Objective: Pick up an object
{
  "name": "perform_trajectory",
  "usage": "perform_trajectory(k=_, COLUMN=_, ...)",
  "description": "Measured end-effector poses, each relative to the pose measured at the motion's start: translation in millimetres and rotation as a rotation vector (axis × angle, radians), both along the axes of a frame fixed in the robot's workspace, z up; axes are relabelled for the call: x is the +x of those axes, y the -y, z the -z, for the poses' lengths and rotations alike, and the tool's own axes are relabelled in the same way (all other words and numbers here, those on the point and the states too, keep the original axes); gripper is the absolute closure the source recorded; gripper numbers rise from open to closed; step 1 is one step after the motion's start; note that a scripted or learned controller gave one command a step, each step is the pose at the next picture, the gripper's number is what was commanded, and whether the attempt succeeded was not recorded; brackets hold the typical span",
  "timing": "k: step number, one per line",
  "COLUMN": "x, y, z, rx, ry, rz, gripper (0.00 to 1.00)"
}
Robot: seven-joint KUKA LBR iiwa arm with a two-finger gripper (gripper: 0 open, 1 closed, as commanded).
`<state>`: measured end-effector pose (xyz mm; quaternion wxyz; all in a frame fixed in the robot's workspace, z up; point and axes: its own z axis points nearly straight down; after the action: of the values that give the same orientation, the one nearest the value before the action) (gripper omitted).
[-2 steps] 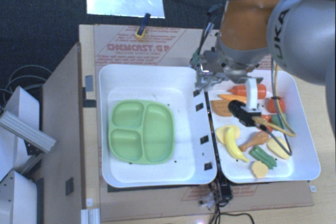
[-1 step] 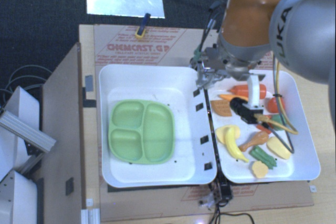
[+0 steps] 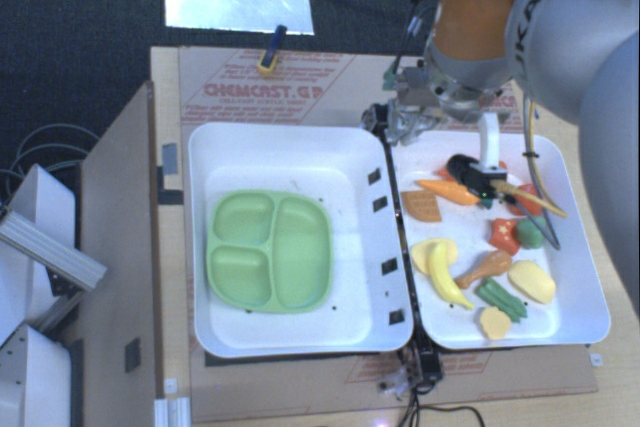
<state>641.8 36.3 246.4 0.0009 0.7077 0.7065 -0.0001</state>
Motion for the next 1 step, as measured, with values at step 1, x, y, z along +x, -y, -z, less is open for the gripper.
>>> perform_trajectory(k=1, x=19.8, y=-3.8, z=13.3, rx=0.001, ry=0.001, rz=-0.006, gripper=1.00)
